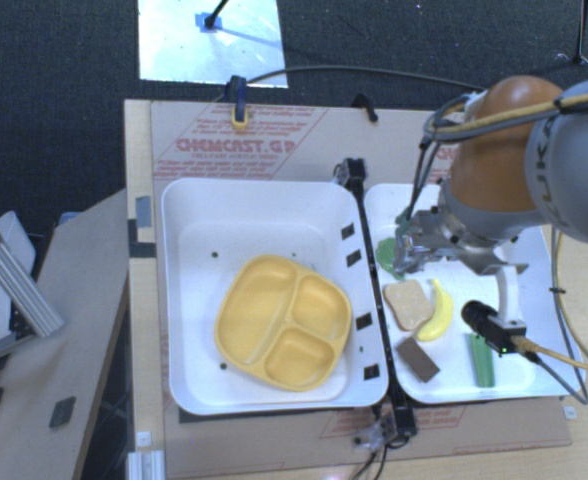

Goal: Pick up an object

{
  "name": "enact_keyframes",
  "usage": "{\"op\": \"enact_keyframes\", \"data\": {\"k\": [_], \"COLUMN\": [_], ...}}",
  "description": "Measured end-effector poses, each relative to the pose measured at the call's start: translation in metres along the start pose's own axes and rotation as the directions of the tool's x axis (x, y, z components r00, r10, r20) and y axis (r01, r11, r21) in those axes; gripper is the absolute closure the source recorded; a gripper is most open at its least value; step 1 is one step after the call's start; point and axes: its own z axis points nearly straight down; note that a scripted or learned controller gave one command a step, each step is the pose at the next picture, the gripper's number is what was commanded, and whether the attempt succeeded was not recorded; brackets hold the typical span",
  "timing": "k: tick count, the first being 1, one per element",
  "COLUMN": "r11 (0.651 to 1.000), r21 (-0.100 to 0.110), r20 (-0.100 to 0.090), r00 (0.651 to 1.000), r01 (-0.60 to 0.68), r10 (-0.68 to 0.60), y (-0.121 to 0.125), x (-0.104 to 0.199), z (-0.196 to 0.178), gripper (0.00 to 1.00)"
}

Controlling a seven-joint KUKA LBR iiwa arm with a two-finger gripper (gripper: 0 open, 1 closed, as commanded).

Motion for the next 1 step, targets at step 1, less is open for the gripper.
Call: {"op": "enact_keyframes", "data": {"k": [1], "r11": [1.0], "r21": [0.0], "r20": [-0.001], "r00": [1.0], "r01": [0.001], "r10": [-0.001], "y": [0.0246], "x": [0.0568], "z": [0.0059], "gripper": [1.0]}}
